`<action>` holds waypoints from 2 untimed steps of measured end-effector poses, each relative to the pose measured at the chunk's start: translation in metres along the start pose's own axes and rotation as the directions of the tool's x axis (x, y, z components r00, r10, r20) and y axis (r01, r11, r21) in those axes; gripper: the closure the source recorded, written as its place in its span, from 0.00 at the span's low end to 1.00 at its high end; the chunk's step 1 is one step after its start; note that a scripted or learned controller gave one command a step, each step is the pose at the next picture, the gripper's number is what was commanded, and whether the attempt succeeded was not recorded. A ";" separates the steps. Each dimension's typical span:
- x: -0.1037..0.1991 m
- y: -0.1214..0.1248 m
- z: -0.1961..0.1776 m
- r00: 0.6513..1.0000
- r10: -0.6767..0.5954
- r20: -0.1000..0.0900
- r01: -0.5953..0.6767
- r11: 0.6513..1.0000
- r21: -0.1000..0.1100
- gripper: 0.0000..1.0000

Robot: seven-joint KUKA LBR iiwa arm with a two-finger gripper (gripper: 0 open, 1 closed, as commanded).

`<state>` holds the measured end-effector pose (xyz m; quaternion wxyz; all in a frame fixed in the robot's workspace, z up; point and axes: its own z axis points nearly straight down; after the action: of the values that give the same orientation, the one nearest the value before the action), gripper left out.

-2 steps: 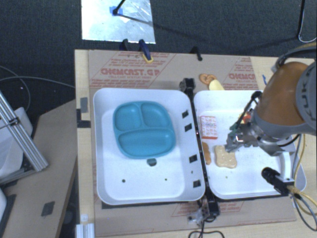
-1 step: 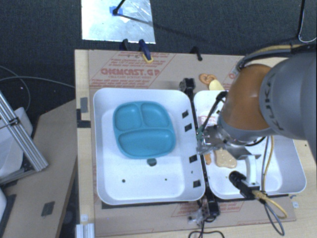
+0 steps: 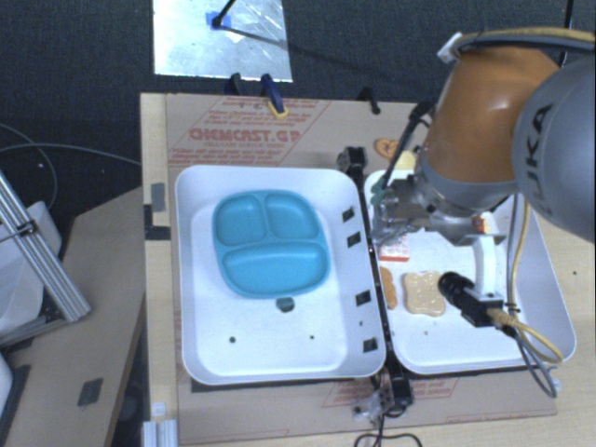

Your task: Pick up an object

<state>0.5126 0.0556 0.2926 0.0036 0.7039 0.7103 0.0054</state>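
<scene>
My likely target is the toast-shaped toy (image 3: 425,293), flat in the right bin (image 3: 549,296) near the divider, with a small brown piece (image 3: 388,289) just beside it. My hand (image 3: 396,214) hovers above them; can't tell its state. The blue divided plate (image 3: 270,242) sits in the left bin (image 3: 200,343).

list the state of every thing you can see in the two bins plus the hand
blue divided plate: lying flat, right side up, in the left bin
small dark piece: loose on the left bin's floor, just below the plate
toast-shaped piece: lying flat in the right bin
thin orange-brown piece: lying flat beside the toast, near the divider
hand: low over the right bin's upper left part, fingers hidden
</scene>
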 end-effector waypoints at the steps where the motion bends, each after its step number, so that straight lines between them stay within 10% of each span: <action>1: 0.075 0.010 0.018 1.000 -0.001 0.000 0.001 1.000 0.010 1.00; 2: 0.117 -0.006 -0.119 1.000 -0.001 -0.006 0.001 1.000 -0.003 1.00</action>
<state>0.5042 0.1719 0.4117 0.0027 0.7033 0.7108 0.0085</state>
